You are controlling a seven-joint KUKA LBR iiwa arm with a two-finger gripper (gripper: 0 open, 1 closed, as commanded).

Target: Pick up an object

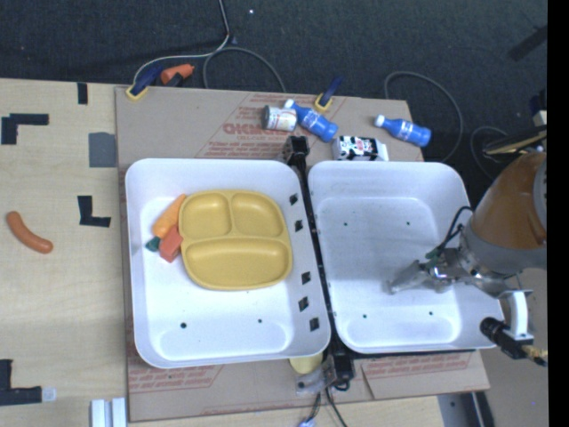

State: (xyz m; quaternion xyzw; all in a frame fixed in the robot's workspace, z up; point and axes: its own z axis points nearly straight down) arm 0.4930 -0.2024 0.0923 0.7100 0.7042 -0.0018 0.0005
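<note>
My gripper [400,283] reaches into the right bin [382,194] from the right and sits low over its floor, near the front right part. Nothing shows in its grasp. In the left bin [142,238] lies a yellow divided plate [236,238]. An orange carrot-shaped piece [166,216] and a small red piece [169,249] rest against the plate's left edge.
Behind the bins on the cardboard lie a white bottle [280,116], two blue bottles [318,124] [404,130] and a black-and-white box [360,149]. A red sausage [28,232] lies on the bench at far left. An orange clamp [178,73] sits at the back left.
</note>
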